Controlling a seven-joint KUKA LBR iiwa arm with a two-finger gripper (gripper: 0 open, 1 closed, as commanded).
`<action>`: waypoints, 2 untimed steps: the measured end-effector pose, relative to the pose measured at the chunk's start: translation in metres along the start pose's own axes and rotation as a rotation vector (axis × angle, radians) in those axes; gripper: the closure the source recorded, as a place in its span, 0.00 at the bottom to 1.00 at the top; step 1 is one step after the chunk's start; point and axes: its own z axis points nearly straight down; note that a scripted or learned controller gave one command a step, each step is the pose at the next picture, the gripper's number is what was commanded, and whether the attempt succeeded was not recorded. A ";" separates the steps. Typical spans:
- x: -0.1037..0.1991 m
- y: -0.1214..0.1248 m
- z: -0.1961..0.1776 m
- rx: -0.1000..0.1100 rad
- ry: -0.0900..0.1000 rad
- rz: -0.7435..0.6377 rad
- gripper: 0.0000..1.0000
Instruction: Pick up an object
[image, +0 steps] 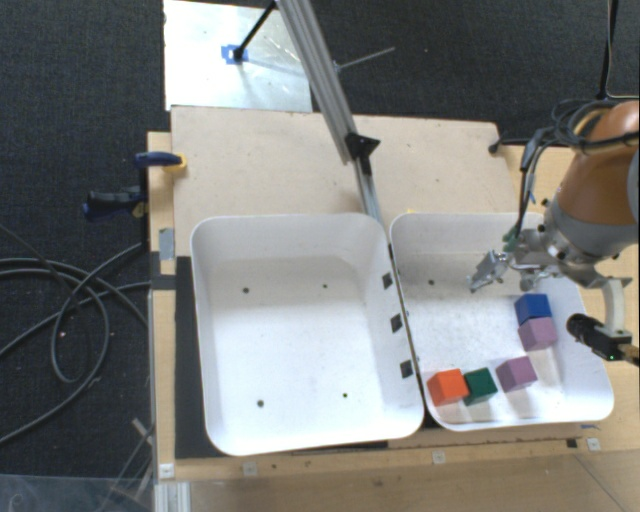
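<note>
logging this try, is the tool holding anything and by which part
Nothing is held: the tool hangs over bare floor of the right bin, apart from the blue cube.

A pale wooden surface (300, 165) sits on dark carpet (80, 80). Well to the left of the tool (487, 272), black cables (60, 300) loop across the floor, and blue clamps (128, 200) grip the board's edge. Above and left of it, a metal pole (330, 90) slants past a shiny sheet (215, 60) catching light.
</note>
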 end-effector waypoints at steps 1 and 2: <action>-0.063 0.001 0.072 0.001 -0.003 0.006 0.00; -0.078 -0.020 0.085 -0.021 -0.011 -0.005 0.00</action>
